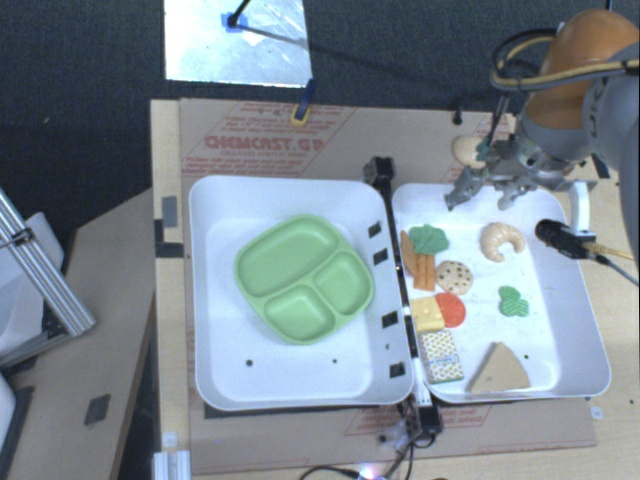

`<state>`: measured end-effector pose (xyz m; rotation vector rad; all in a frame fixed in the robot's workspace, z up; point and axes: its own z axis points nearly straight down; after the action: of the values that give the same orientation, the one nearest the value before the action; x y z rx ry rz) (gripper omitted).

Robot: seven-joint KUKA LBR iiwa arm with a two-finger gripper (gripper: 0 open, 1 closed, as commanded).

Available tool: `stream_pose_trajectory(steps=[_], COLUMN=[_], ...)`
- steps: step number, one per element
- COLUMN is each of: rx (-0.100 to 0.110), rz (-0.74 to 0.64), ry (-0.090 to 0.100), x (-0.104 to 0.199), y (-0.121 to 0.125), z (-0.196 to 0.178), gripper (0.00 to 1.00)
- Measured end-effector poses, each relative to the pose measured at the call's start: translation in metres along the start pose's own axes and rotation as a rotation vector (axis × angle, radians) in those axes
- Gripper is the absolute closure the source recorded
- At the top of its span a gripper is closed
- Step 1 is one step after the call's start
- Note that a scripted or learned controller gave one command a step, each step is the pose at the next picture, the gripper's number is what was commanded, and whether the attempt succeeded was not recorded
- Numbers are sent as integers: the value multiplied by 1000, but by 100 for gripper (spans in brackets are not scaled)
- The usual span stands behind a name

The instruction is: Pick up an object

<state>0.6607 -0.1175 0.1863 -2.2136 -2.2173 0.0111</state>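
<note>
Right now the tool point(483, 190) hangs over the far edge of the right bin point(585, 313), at about twelve o'clock of that bin, with its two fingers spread apart and nothing between them.

Nearest to it, toward five o'clock, lies the croissant point(501, 238), the most likely thing to take. It looks like a light, stiff plastic toy with a smooth, rounded back, so I judge it may slip; the fingers would do best across its thick middle, not on the tapering horns.

Toward seven o'clock from the tool sits a green leafy piece point(429, 237), touching the top of an orange carrot stick point(421, 269) that runs along the bin's left wall. Just beside the carrot is a round cookie point(454, 274), flat and low, probably hard to get fingers under. Below it a yellow cheese block point(428, 314) touches a red tomato slice point(452, 311). A small green piece point(513, 302) lies apart at the bin's three o'clock side. At the near edge, a checked cracker point(441, 356) lies beside a tan bread wedge point(499, 370).

Across the divider at nine o'clock, the left bin point(215, 218) holds a green divided plate point(304, 278), tilted on the bin floor, with nothing in its three compartments. Both bins rest on the worktop point(260, 133).
</note>
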Motion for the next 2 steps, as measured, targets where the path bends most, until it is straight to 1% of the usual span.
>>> stream_pose_trajectory(steps=[1,2], rx=[-13,-12], rz=[-2,-6], ry=[-1,-2], x=[0,2], y=[3,9], z=[-8,37], gripper=[0,0])
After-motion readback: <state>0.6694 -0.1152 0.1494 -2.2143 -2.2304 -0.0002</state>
